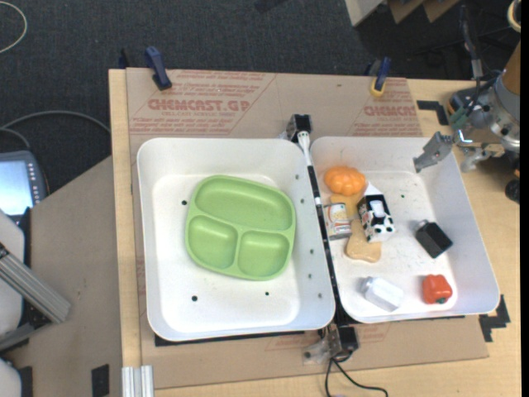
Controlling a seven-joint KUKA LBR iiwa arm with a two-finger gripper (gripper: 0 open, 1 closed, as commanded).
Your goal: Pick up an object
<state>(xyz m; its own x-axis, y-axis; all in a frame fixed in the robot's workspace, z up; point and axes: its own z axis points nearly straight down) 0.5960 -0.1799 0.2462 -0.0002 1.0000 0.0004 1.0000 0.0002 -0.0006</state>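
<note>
- Camera view: we log the claw [444, 145] at the right bin's [471, 222] far-right rim, its opening unreadable.
- Orange pumpkin [345, 180]: round, ribbed, well left of it.

Right bin [463, 213], shallow, white, holds all loose objects.
Orange pumpkin-like toy [344, 180]: rounded, far left part of bin.
Small printed carton [338, 219]: just near of orange toy, beside bin's left wall.
Black-and-white cow figure [377, 218]: right of carton, touching tan flat piece [363, 247] lying nearer.
Black block [433, 238]: right of cow, apart, tilted.
Red pepper-like toy [437, 289]: near right corner.
Pale grey-white piece [380, 293]: near edge, left of red toy.
</note>
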